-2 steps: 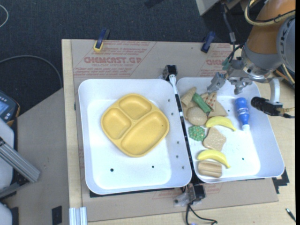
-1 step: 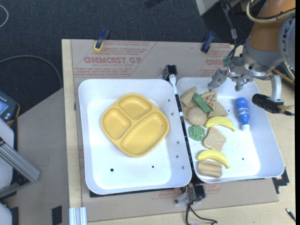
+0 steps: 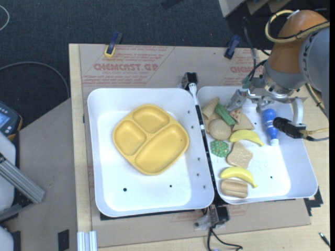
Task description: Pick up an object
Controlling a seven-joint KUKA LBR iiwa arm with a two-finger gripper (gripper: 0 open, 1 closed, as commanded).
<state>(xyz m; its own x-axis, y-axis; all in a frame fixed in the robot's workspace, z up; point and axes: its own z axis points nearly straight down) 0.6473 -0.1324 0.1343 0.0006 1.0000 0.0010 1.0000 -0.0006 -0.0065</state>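
The arm point(image 3: 306, 41) is cut off by the right edge, so its upper links cannot be followed. Its wrist covers the far right corner of the right bin point(image 3: 293, 184), just behind the fingers point(image 3: 238, 99). The fingertips blur into the toy food beside them, and their gap is too small to read. A green piece point(image 3: 225, 115) just below the fingers overlaps a tan one point(image 3: 211, 109), hiding part of it.
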